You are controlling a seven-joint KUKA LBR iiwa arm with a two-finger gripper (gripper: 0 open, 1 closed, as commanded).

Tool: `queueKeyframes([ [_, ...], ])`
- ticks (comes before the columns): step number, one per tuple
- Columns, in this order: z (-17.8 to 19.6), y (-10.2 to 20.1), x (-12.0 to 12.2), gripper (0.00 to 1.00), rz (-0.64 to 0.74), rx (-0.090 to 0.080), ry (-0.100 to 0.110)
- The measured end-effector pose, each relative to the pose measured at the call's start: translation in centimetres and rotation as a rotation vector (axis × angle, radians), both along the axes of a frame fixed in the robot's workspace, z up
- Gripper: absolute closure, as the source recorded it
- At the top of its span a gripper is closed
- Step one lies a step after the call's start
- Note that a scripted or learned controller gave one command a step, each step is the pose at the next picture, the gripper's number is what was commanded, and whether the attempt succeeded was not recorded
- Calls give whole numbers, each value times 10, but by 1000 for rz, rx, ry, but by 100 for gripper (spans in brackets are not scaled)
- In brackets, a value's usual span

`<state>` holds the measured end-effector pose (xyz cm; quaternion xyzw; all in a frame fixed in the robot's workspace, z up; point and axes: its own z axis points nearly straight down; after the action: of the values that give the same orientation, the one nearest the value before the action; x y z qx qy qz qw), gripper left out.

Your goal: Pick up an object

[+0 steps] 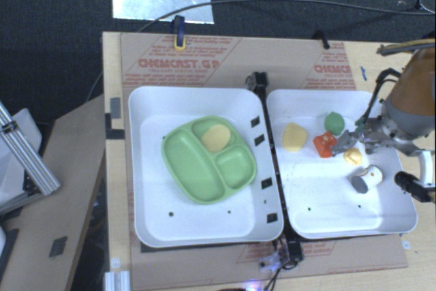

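The hand (347, 140) sits low in the right bin (340, 221), at the red piece (324, 144) and just beside the yellow bit (353, 157); its grip cannot be told. A green ball (334, 123) lies close above, a yellow block (295, 137) further left. The left bin (157, 215) holds a green tray (197, 177).

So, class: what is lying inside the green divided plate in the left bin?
One pale yellow item lies in the upper compartment of the green divided plate. The other compartments show bare green. Whatever lies beneath the plate itself is covered.
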<state>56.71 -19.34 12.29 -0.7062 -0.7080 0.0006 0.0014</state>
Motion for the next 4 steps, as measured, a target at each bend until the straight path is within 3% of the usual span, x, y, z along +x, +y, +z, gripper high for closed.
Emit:
queueKeyframes([
  [1,-35,-1,2,0,-1,-5,-7],
  [2,-20,-4,6,100,-1,-14,-24],
  [3,23,-5,6,100,2,-3,-8],
  [4,69,2,9,100,4,-3,-9],
])
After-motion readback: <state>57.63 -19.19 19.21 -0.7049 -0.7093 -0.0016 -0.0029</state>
